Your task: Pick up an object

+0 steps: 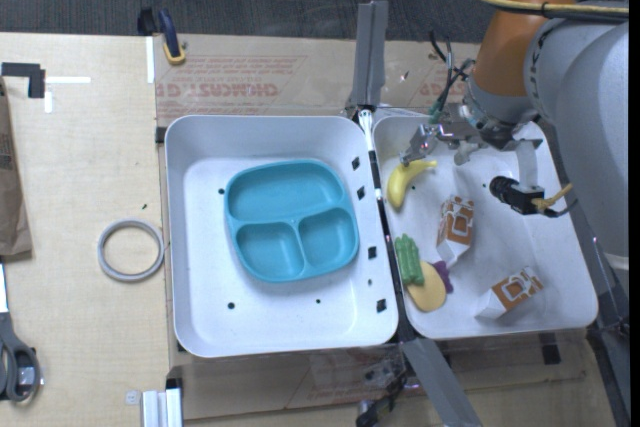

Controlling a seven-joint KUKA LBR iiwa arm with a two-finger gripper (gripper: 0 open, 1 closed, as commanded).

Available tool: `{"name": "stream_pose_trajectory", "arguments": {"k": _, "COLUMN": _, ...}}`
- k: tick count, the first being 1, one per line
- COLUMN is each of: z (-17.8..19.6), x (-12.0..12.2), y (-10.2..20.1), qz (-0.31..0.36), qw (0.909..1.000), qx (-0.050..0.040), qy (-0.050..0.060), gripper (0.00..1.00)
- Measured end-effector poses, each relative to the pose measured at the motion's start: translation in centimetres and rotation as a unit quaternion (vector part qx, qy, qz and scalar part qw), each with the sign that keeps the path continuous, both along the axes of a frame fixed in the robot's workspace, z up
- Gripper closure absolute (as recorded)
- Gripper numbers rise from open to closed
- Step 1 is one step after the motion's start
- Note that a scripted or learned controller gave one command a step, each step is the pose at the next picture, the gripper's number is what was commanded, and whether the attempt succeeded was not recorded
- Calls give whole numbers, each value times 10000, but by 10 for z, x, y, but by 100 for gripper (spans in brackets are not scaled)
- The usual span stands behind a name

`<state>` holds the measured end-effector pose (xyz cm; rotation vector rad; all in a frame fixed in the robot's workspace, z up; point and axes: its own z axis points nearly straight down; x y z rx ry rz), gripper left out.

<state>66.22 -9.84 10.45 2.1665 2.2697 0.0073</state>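
In the right bin (pixel 512 245) a yellow banana (pixel 402 183) lies at the far left corner. My gripper (pixel 424 147) hangs right over the banana's upper end, close to it or touching it; I cannot see which. Nearer the front lie a green toy vegetable (pixel 408 258) and a yellow round piece (pixel 428 291) with something purple beside it. Two small white and orange cartons (pixel 458 223) (pixel 515 290) lie in the middle and at the front right of this bin.
The left bin (pixel 185 245) holds a blue divided plate (pixel 290 220). The grey divider (pixel 378 215) between the bins runs close to the banana. A tape ring (pixel 131 249) and scissors (pixel 15 367) lie on the bench at the left.
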Motion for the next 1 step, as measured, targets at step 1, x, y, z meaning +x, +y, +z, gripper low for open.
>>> {"name": "stream_pose_trajectory", "arguments": {"k": 1, "z": -5, "x": -67, "y": -32, "qz": 1088, "qw": 9940, "qx": -21, "qy": -66, "gripper": 0}}
